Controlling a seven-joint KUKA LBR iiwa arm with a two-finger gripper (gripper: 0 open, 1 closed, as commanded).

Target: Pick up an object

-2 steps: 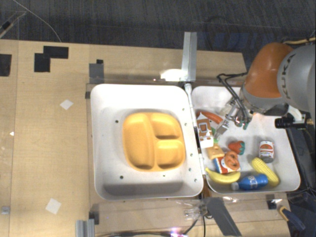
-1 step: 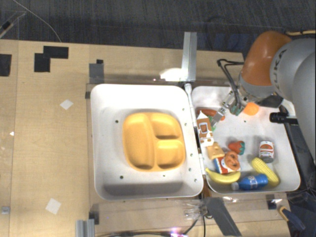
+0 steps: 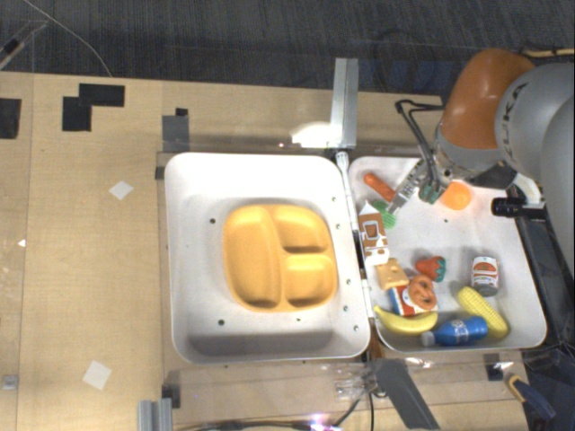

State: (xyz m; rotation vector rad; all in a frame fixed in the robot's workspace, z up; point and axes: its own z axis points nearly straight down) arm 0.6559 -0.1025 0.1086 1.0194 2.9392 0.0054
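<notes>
Toy foods fill the right-hand bin (image 3: 537, 317) at the counter's right edge: a carrot (image 3: 378, 187) near its far left corner, an orange ball (image 3: 457, 196) beside it, and a banana (image 3: 405, 320), corn cob (image 3: 482, 310) and blue bottle (image 3: 459, 332) along the near wall. The pincer (image 3: 426, 188) hangs low between carrot and ball, with nothing visibly in its grip; whether it is apart or together cannot be told. This looks like the approach step. Next it must settle over one item and close.

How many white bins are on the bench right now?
2. The left bin holds a yellow divided tray. The right bin holds the toy food, with the gripper over its upper part.
</notes>
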